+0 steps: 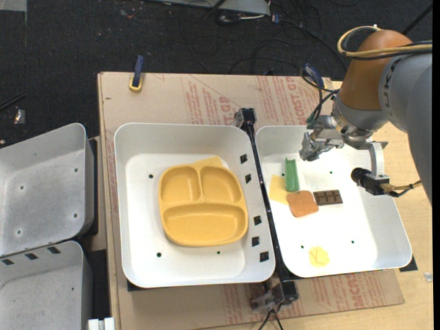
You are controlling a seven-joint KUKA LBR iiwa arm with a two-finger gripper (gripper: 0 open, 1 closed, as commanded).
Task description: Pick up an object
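So right now the arm looks to be in the approach step, nothing picked yet. The tool hangs over the back part of the right bin, and I honestly can't tell how it's set from this angle, too small and dark. Nothing visibly in it though.

Candidates are all in that right bin: a green stick-shaped piece lying just in front of the tool, a pale yellow flat piece beside it, an orange-tan slab touching or nearly touching a brown chocolate-bar thing, and a small yellow item well apart near the front wall. The left bin has a yellow divided tray sitting in it.

My guess is the green piece is the nearest target. The next move would call for coming down over it, lined up across its narrow side, without nudging the pale piece next to it.
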